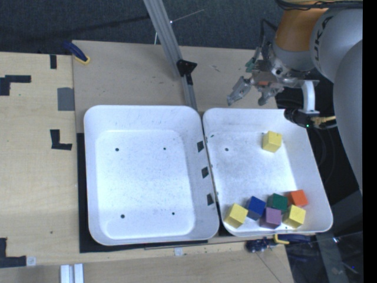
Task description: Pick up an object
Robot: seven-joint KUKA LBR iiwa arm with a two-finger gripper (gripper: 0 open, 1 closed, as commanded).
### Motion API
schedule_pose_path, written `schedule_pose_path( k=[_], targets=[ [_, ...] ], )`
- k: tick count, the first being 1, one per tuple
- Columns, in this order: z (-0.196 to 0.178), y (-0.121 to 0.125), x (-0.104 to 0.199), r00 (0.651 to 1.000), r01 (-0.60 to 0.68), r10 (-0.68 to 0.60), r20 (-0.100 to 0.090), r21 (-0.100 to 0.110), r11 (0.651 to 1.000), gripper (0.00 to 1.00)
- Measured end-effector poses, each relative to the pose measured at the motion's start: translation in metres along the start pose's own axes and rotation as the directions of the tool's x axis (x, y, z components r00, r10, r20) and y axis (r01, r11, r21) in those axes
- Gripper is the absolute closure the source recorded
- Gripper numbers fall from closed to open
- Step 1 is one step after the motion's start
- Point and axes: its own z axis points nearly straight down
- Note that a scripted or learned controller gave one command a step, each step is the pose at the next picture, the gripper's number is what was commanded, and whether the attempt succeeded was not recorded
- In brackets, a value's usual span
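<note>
Camera view from above the tabletop [135,75]: the end effector [252,93] hangs over the wood just past the far rim of the right bin [259,175], its two fingers spread apart with nothing between them. The nearest thing to it is a lone yellow cube [271,141], lying in the far part of that bin, a little toward me and slightly to the right of the fingers, well apart from them. The rest of the blocks crowd the bin's near corner: another yellow cube [236,214], a blue cube [256,206], a purple cube [273,216], a green cube [277,202], an orange cube [298,197] and one more yellow cube [295,216], packed close together. The left bin [144,175] sits beside it, rims touching.
</note>
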Motion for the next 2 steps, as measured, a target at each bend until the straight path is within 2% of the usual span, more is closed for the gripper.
schedule_pose_path(
  k=[1,2],
  targets=[
    [0.0,0.0,0.0,1.0,0.0,0.0,0.001,0.0,1.0,0.0],
    [0.044,0.002,-0.003,1.0,-0.001,0.001,0.001,0.003,1.0,0.0]
  ],
)
